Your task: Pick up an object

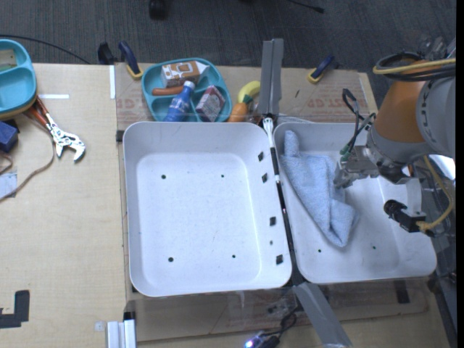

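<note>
**Camera view: arm poised at the cloth's edge in the right bin**

The grey-blue cloth (315, 191) lies crumpled in the right bin (377, 263), stretched from the upper-left corner down toward the middle, its thicker folded end lowest. The gripper (346, 174) sits at the cloth's right edge, roughly halfway along it, with the arm (406, 114) reaching in from the right. Whether the jaws are released or clenched cannot be told from this angle — the wrist hardware and cables hide them, and no fabric is visibly caught between them.

The left bin (199, 209) beside it carries nothing to grasp, so the cloth is judged to be the target.

Risks from here, as a judgement:

- The gripper sits at the cloth's margin, not over its bulk — a close there may pinch only a thin fold, which could slip out on the lift.
- Soft fabric gives way under contact, so the jaws may press it flat against the bin floor and shut on nothing.
- If only one corner is caught, the rest could drag along the floor and pull free.
</note>
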`<control>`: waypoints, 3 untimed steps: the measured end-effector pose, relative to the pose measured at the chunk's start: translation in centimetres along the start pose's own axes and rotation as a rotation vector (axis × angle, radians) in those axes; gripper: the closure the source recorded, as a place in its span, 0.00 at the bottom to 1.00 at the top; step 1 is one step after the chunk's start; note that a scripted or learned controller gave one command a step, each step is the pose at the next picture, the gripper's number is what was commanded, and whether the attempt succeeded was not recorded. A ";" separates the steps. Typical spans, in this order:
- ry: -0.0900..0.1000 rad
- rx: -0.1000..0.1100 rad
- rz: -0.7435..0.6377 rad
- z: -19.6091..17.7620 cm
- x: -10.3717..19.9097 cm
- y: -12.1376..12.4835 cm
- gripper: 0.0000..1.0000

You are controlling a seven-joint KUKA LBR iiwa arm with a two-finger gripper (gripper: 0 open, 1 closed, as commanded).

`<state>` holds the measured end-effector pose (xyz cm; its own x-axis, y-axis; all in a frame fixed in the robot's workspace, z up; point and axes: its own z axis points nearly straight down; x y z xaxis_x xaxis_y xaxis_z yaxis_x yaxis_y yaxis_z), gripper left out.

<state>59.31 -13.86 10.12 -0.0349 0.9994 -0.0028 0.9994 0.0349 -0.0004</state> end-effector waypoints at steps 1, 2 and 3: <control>0.000 0.000 0.000 0.0 0.0 0.0 0.00; 0.003 0.001 -0.122 -2.2 -1.4 -4.8 0.00; 0.003 -0.002 -0.214 0.8 -1.8 -10.2 0.00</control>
<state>49.14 -15.98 9.32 -0.2462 0.9692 0.0000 0.9692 0.2462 0.0012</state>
